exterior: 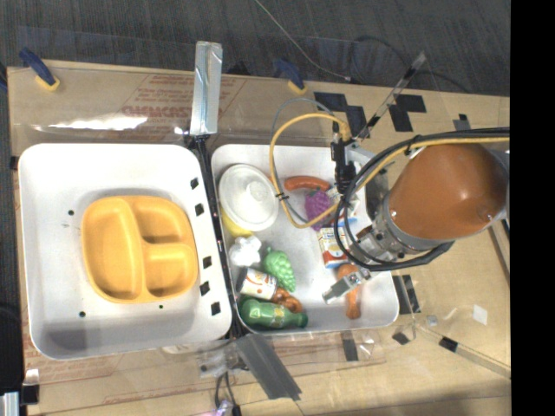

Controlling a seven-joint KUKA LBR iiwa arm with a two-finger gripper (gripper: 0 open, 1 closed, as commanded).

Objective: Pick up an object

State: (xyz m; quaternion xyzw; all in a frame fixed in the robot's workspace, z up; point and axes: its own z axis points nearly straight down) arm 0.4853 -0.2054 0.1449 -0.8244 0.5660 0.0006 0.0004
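A cardboard-covered bench [130, 102] on dark carpet carries two shallow white bins side by side. The grey arm [438, 193], its orange band bulging over the right bin [381, 315], reaches down into that bin's near right corner. The pincer [340, 289] sits low there, just beside an orange carrot-like piece [353, 303] and a small packet with red and white print [330, 248]; whether it is released or clenched cannot be told, since the wrist and looping cables hide most of it, and nothing is plainly seen gripped.

Toward the left bin from the pincer lie the other toys: a white lidded cup over a yellow rim [247, 194] at the far side, a red sausage [306, 183] and purple grapes [318, 203] under a loop of yellow cable [277, 154], then a white knobbly piece [245, 250], a green leafy cluster [281, 268], a small bottle with a white label [260, 284] and a dark green bottle [273, 315] lying along the near wall.

The left bin [52, 198] holds a yellow divided tray [139, 248], well apart from the pincer. A silver strip [205, 89] stands above the seam between the bins.
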